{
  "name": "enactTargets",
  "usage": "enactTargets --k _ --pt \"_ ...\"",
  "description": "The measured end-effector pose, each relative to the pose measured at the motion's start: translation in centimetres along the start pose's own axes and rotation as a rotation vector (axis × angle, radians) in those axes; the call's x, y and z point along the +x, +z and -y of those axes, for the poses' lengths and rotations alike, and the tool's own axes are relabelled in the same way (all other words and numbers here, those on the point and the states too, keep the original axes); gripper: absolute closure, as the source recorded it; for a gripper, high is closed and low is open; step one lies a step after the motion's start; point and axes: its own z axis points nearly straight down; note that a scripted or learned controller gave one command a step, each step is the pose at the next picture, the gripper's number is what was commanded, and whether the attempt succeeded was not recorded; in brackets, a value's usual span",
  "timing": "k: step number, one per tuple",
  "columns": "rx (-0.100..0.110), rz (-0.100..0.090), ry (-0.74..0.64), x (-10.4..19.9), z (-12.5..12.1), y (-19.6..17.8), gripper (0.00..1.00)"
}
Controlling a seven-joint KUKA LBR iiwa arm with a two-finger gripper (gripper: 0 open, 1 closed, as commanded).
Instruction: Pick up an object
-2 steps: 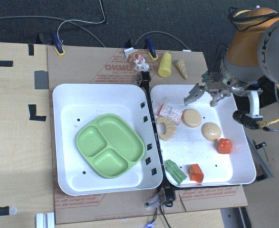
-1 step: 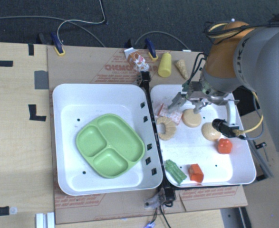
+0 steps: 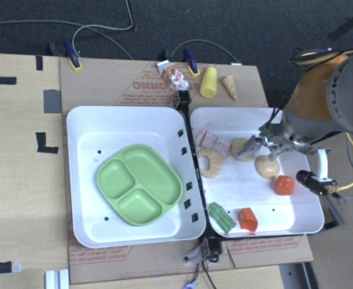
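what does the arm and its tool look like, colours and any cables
The arm is bulky and rounded, grey with a broad orange band above the wrist. Its tool is a small cluster of silvery-grey metal parts with thin dark cables running up from it toward the wrist.

Single fixed camera mounted above table [image 3: 20, 161], angled downward at slant; both white bins [image 3: 80, 125] framed at moderate range; arm [image 3: 320, 95] seen entering from right.
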Motion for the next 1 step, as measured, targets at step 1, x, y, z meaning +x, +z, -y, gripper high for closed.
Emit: enactTargets --k 1 --pt "-0.016 0.004 -0.002 -5.77 1.54 5.1 0.0"
